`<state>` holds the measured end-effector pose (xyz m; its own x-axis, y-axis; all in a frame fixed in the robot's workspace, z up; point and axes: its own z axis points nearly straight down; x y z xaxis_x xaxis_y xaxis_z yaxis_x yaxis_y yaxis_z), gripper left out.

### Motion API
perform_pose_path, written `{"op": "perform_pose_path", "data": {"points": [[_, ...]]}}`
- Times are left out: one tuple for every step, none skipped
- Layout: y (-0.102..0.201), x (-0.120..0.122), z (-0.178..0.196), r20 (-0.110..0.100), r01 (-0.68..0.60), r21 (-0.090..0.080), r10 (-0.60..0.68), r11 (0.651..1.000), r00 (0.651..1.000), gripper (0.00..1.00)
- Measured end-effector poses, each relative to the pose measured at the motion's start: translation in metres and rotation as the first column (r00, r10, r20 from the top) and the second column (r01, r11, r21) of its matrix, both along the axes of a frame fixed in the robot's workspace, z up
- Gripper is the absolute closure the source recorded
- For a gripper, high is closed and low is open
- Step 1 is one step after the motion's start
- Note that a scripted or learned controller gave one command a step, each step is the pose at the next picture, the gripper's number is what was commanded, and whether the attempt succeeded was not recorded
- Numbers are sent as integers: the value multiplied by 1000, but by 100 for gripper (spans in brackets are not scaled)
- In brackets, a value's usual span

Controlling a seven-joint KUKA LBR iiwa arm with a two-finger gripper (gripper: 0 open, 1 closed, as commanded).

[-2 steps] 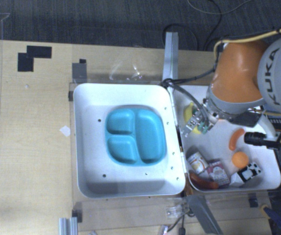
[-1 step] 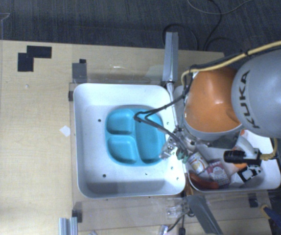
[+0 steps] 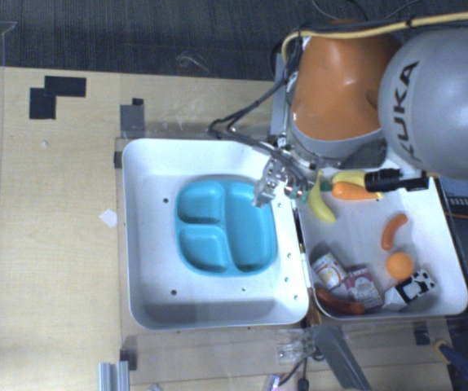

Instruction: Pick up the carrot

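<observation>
I read both bins, left bin point(image 3: 148, 243) and right bin point(image 3: 454, 296), as smooth white plastic with a slight sheen. Blue tray point(image 3: 226, 226) with 3 compartments: moulded plastic, semi-gloss. Bench point(image 3: 46, 243) looks like pale wood laminate, matt. Arm shell point(image 3: 450, 80) is glossy grey with an orange band point(image 3: 336, 80) that catches glare. Gripper point(image 3: 271, 187) looks like bare metal, though it's blurry. Carrot point(image 3: 355, 191) looks like smooth plastic.
</observation>
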<state>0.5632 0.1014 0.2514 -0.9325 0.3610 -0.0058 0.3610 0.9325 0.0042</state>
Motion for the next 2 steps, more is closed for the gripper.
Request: {"op": "perform_pose_path", "data": {"points": [[64, -30, -158, 10, -268, 0, 268, 963, 963, 100], [65, -28, -156, 18, -268, 0, 267, 964, 963, 0]]}}
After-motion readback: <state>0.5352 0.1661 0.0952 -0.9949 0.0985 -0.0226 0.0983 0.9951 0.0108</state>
